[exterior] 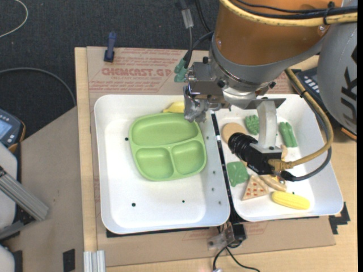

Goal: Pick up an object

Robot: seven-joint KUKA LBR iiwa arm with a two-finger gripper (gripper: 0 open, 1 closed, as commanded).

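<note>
The arm (272, 21) reaches in from the right, and its hand (191, 113) is low over the far right corner of the left bin (113, 169), close to the wall it shares with the right bin (324, 171). I cannot tell whether the hand is wide or narrow, and nothing can be seen held in it.

The nearest things to pick up are both in the left bin. A green divided plate (167, 146) with three compartments lies flat in the middle, and its far right corner is right under the hand. A small yellow piece (176, 107) lies by the far wall, just left of the hand. Whether the hand touches either one is unclear.

In the right bin:
- A tan round piece (229, 131) lies near the dividing wall.
- A green toy vegetable (252, 123) and a long green piece (287, 134) lie further back.
- A green block (237, 173), a toy pizza slice (255, 189) and a yellow toy corn cob (290, 200) lie towards the front.

Both bins rest on a printed cardboard sheet (142, 67) on the surface, and a blue clip (110, 46) is at the sheet's far left edge.
</note>
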